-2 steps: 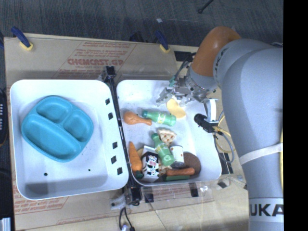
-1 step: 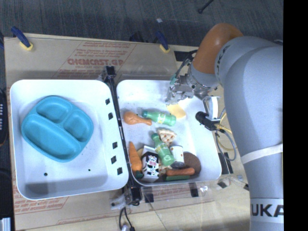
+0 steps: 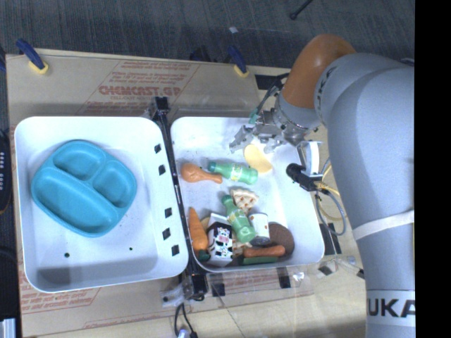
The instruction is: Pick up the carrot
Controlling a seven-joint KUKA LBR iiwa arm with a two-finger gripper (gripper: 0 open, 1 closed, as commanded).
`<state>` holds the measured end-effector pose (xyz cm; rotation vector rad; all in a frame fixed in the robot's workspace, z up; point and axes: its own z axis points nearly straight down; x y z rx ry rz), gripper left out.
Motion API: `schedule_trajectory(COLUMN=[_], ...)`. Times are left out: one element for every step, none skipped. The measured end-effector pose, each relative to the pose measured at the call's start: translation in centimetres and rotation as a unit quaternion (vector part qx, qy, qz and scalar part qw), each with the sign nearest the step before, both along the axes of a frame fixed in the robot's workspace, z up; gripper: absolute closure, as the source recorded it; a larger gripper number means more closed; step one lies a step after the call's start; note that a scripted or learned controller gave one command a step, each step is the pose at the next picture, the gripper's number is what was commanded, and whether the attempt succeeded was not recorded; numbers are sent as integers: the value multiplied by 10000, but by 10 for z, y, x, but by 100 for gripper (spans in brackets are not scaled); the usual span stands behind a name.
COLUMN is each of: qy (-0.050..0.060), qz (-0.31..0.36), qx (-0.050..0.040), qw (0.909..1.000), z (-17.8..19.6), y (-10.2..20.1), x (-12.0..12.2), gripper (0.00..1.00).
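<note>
- One carrot [image 3: 198,231], seven o'clock in the right bin [image 3: 211,129].
- Two green bottles [image 3: 232,172].
- One blue tray [image 3: 83,186].
- One hand [image 3: 262,136]; grip state indiscernible.

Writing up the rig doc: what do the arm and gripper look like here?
The arm is bulky, rounded and light grey, with an orange band above the wrist and black "KUKA" lettering low on its body. The gripper is small, metallic grey, with thin cables around it.
</note>
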<state>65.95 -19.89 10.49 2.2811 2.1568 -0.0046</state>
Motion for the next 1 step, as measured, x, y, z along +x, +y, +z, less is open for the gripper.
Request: schedule_trajectory(qy=[30], qz=[819], qx=[30], qw=[9966], z=[-11], y=[1], x=[-2], gripper=[0])
